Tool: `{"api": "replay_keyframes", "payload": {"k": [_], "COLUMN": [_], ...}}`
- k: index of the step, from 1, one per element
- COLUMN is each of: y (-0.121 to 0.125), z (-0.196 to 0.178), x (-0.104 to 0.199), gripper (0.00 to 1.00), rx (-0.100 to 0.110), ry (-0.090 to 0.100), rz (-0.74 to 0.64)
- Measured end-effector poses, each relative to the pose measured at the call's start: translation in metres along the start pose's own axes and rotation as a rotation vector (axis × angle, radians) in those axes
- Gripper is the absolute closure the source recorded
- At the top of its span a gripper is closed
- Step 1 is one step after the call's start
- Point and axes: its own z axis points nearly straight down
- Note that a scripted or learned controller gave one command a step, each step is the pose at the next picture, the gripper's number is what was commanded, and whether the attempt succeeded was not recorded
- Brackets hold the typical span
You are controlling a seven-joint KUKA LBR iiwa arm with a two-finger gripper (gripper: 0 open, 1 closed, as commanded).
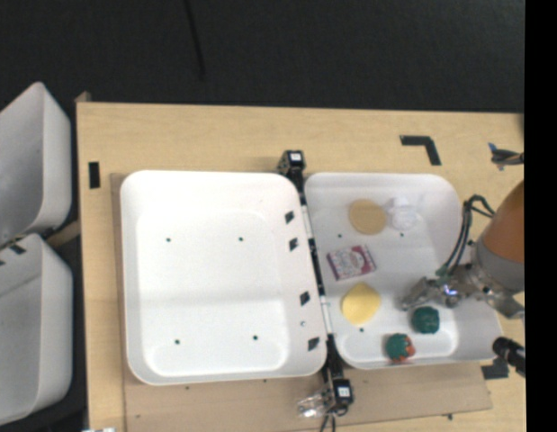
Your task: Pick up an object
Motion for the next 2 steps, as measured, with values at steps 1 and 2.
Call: {"api": "replay_keyframes", "payload": {"k": [1,2], "y": [-0.0016,-0.0015], "z": [0.0007,-0.0067], "x": [0.0135,0.0116], "gripper": [0.00,1.00], "rx": [0.004,0.006], "ry": [0.002,0.003], "rz": [-0.001,-0.002]}}
